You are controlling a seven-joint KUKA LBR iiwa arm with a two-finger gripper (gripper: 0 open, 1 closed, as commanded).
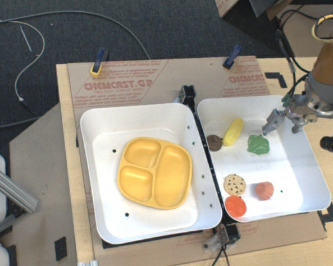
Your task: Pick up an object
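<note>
Right bin: corn, brown piece, green piece, cookie, pink piece, red piece. Hand: open, holding nothing, above the bin's far right, just beyond the green piece. Left bin: yellow tray.

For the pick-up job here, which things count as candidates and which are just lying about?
Job: gripper; in the right bin: corn cob, green piece, brown piece, cookie, pink piece, orange disc.

Lying about: yellow divided plate, left bin, blue clamps.
</note>
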